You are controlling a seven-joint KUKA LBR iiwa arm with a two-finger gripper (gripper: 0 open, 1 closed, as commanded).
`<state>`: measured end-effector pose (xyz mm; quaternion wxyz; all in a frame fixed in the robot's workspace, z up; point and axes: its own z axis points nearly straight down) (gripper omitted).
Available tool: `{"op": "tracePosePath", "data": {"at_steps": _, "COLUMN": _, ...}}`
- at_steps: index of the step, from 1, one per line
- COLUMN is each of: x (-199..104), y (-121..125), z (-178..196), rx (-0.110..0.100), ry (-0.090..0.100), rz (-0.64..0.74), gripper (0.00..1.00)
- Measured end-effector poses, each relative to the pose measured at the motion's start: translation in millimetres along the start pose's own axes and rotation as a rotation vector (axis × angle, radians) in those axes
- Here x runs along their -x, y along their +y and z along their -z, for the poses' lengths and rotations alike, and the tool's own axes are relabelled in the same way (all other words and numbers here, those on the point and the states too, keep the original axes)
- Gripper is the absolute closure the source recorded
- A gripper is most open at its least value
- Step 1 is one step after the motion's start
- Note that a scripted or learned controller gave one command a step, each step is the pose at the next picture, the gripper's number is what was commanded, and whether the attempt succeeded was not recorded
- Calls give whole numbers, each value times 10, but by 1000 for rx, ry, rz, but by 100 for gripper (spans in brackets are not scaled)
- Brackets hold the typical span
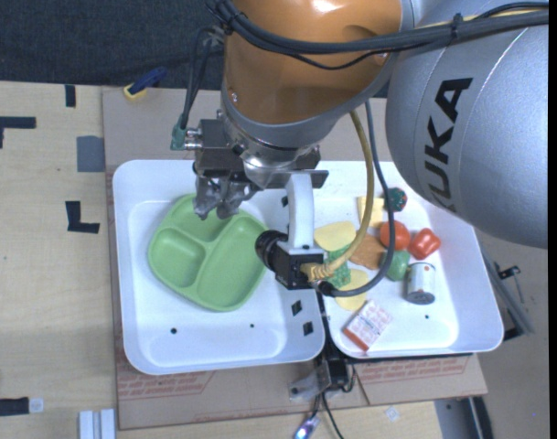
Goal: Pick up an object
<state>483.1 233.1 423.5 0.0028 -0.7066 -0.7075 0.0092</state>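
Observation:
A green divided tray (208,262) lies in the left bin (168,350), tilted toward the bin's middle. My gripper (219,205) hangs over the tray's far rim, right at its upper edge. The view does not settle whether it touches the tray. The right bin (470,332) holds several small things: a red-and-white packet (368,325), a silver can (420,283), a red toy vegetable (395,234), an orange-red one (426,242), a small green piece (398,265) and flat yellow pieces (332,236).
The arm's large orange and grey body covers the far side of both bins. The ridge between the bins (305,323) runs just right of the tray. Brown cardboard (141,126) and a wooden bench (40,273) surround the bins.

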Motion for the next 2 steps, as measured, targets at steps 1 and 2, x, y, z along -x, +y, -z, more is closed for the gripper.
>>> {"op": "tracePosePath", "data": {"at_steps": 1, "x": 0, "y": 68, "z": 963, "rx": 22, "ry": 11, "rz": 2, "gripper": 100}}
{"op": "tracePosePath", "data": {"at_steps": 2, "x": 1448, "y": 47, "z": 67, "rx": 4, "ry": 2, "rz": -15, "gripper": 100}}
